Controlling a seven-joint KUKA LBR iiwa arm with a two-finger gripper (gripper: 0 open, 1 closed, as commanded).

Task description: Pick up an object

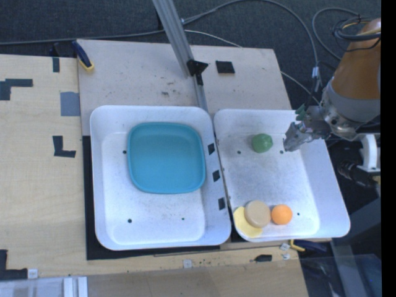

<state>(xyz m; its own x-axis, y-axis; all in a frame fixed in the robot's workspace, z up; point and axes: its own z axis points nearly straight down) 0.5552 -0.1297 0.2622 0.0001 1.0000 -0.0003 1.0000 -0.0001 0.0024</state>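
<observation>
From the fixed camera above the desk (142, 67), two shallow white bins sat side by side. The left bin (111, 184) carried a blue square plate (166, 157) lying flat near its middle. The right bin (322, 190) held the loose things: a small green ball (262, 143) toward the far side, and at the near edge a cluster of an orange ball (281, 215), a tan round block (257, 213) and a yellow piece (241, 224) partly under the block. The tan block touched the yellow piece and sat just beside the orange ball.

The hand (293, 139) hung over the far right part of the right bin, just beside the green ball and to its right, with nothing visibly between its fingers; whether they stood open or closed could not be told at this size.

The green ball looked the likeliest target, being nearest and standing alone. It seemed small, light and smooth, so it would probably roll if nudged from one side; a grasp straddling its widest part from above would suit it best. Bare bin floor surrounded it on all sides, giving room for the fingers to come down. The divider between the bins lay well to its left and the far wall was near but apart from it. The near cluster was crowded against the bin's rim, which would likely make a clean grasp there harder.
</observation>
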